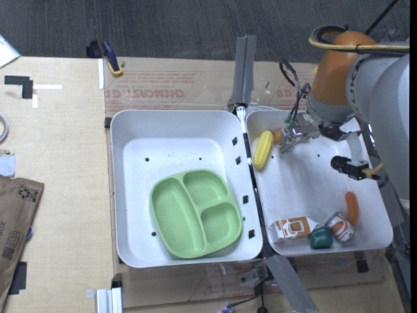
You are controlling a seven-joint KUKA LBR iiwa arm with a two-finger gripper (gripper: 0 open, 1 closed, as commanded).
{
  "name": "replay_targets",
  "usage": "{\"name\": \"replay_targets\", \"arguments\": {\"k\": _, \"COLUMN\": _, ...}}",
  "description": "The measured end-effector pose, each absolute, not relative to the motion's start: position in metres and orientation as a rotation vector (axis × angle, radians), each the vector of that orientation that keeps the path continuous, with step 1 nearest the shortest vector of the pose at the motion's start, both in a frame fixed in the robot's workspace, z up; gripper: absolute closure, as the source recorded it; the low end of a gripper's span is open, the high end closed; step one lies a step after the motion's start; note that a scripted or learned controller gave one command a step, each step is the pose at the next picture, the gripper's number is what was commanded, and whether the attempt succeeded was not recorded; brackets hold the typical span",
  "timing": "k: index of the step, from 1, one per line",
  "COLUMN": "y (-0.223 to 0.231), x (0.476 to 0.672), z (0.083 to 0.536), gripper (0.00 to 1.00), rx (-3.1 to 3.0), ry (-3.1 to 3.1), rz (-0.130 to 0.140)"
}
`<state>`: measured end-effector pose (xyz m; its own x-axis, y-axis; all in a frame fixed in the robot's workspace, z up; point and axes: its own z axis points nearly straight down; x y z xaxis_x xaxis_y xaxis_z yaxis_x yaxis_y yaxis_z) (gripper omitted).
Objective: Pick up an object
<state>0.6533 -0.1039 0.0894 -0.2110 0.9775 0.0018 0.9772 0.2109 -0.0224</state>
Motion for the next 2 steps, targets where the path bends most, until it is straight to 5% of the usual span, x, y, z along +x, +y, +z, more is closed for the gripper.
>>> {"name": "replay_targets", "arguments": {"k": 1, "y": -0.016, "x": 0.655, "z": 0.192, "gripper": 1.00, "rx": -1.973, "ry": -2.446, "rz": 0.001}}
{"name": "replay_targets", "arguments": {"k": 2, "y": 0.015, "x": 0.659, "z": 0.207, "gripper": 1.00, "rx": -2.187, "ry": -2.257, "rz": 0.004}}
